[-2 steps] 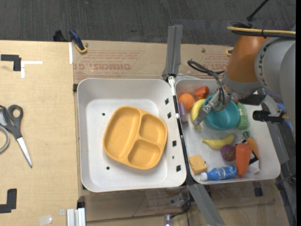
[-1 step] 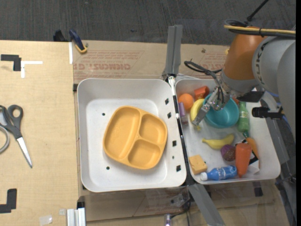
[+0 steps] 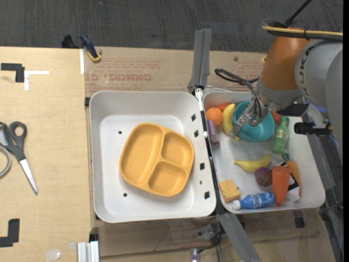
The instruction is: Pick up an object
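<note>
Glossy teal bowl (image 3: 257, 127) under metal claw (image 3: 248, 116), smooth three-compartment yellow plate (image 3: 157, 159)

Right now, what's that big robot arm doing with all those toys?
The grey and orange robot arm is reaching into the right bin, which is full of toy food and bottles. Its pincer is down at the teal bowl, beside a yellow banana. Nothing has been lifted out yet. The left bin holds a yellow divided plate, and scissors lie on the bench.
</note>
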Robot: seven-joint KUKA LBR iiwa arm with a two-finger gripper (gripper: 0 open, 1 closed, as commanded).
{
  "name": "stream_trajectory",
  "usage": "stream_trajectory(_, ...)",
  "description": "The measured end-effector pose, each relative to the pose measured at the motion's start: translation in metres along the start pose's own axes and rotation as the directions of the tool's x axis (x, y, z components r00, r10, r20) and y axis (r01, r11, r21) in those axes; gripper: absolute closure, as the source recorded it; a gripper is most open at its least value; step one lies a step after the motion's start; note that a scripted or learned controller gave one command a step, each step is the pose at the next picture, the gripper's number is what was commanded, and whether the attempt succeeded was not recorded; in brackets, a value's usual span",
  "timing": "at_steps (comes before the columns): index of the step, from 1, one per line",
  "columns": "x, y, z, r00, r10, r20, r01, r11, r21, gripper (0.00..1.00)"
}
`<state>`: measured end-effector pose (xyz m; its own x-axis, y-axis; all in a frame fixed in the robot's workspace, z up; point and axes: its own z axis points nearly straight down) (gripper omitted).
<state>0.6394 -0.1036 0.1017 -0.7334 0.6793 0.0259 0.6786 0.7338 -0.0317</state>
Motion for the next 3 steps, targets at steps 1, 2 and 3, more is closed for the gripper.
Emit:
stream_trajectory(1, -0.041, -0.069, -0.104, 0.997, 0.072, 0.027, -0.071, 0.997, -0.034, 1.00)
stream_trajectory(2, 0.059, -0.117, 0.002, 0.917, 0.399, 0.025, -0.397, 0.916, -0.058, 1.00)
stream_trajectory(3, 0.073, -0.071, 0.007, 0.836, 0.549, 0.013, -0.547, 0.835, -0.056, 1.00)
